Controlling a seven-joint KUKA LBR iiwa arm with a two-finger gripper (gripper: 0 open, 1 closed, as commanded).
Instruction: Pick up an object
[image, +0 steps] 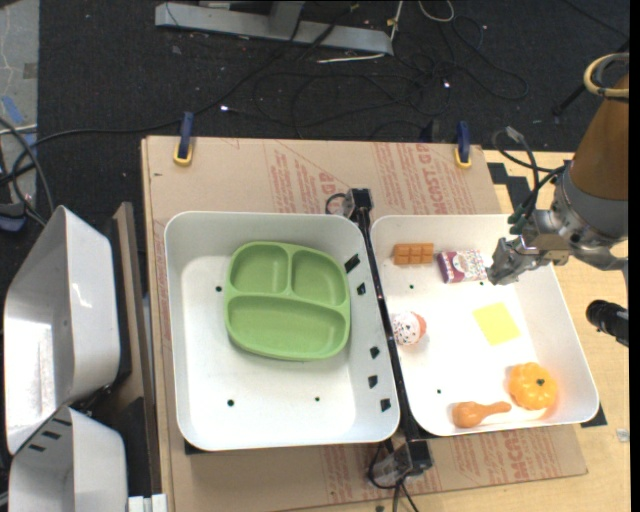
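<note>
- Two shallow white bins side by side on a brown board: left bin (190, 400), right bin (560, 330).
- In the left bin, a green divided plate (288, 300), lying flat, a little above the bin's middle.
- In the right bin, along the far wall: an orange waffle-like block (412, 254), then just to its right a small purple-and-white packet (461, 265).
- Near the right bin's left wall, a small white and red ball-like toy (408, 328).
- Toward the right bin's middle, a flat yellow square (497, 323), lying apart from everything else.
- At the near right corner, an orange pumpkin (530, 386); just to its left, a small orange gourd (478, 412), close beside it.
- Gripper (505, 262) reaching in from the right, low over the far part of the right bin, just beside the packet's right end.
- Cannot tell whether open or closed: dark and too small to make out.
- Cannot tell whether touching the packet or merely next to it; nothing plainly seen in its grasp.
- Grey arm with orange band (605, 150) at the right edge, above the gripper.
- Two clamps on the board's far edge: yellow clamp (184, 140) at left, another clamp (462, 145) at right.
</note>
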